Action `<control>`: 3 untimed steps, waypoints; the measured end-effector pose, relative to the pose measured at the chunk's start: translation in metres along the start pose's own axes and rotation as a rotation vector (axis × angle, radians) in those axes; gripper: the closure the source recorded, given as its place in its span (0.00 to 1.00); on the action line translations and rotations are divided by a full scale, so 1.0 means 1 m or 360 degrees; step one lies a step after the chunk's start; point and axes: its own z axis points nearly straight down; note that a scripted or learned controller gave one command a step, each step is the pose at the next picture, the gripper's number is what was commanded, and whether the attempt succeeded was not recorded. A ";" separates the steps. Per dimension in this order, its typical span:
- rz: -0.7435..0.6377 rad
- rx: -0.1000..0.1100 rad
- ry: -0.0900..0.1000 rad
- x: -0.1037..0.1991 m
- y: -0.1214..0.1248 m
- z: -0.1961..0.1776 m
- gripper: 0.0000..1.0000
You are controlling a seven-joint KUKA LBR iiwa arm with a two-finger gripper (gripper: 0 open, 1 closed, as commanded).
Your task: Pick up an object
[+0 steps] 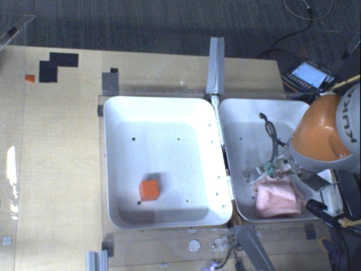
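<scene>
A small orange cube lies in the left white bin, near its front left. A pink, soft-looking block rests at the front of the right white bin. My gripper hangs low in the right bin, right over the pink block's back edge and close to it or touching it. The grey arm with its orange band reaches in from the right and covers the right side of that bin.
A thin black cable runs from the wrist along the right bin's floor. A metal rail stands behind the wall between the two bins. Black blocks and a small orange piece lie on the wooden bench at far left.
</scene>
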 end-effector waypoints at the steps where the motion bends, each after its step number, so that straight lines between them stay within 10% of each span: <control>1: 0.0452 0.0024 0.0010 0.011 0.008 0.014 0.00; 2: 0.0450 0.0005 0.0002 0.009 0.013 0.001 1.00; 3: 0.0212 0.0033 0.0018 0.000 0.125 -0.079 1.00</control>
